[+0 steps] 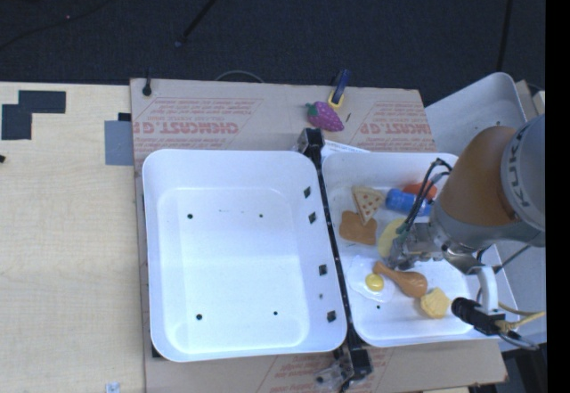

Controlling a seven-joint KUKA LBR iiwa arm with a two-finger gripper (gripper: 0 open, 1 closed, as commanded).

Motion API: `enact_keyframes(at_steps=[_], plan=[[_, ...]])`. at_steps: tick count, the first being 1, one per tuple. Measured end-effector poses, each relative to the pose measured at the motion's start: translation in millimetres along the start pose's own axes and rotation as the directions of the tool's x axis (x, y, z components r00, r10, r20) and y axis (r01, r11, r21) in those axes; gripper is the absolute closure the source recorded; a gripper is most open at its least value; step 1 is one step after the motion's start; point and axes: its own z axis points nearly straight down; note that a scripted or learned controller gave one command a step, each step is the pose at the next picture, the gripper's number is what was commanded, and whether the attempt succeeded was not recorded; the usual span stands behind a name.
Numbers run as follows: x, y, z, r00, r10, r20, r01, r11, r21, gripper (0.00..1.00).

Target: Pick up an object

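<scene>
Camera view shows mirrored red print, seemingly "CHEMCAST GP", on the brown cardboard sheet (223, 119) under both bins. With the right white bin (383, 333) as landmark: the gripper (405, 249) hangs over its middle, its fingers too dark and small to tell open from closed. Inside lie a tan wedge with holes (366, 200), a brown toast-like slice (358, 227), a fried-egg toy (371, 282), an orange drumstick (403, 280), a yellow lump (435, 303) and a partly hidden blue piece (400, 200). Left of it sits the second white bin (169, 195); behind it, a purple grape-like toy (326, 116).
</scene>
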Motion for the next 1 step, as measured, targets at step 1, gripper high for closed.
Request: enact_keyframes(at_steps=[1], plan=[[12.1, -52.9, -0.4, 1.000, -0.001, 0.002, 0.001, 1.000, -0.004, 1.00]])
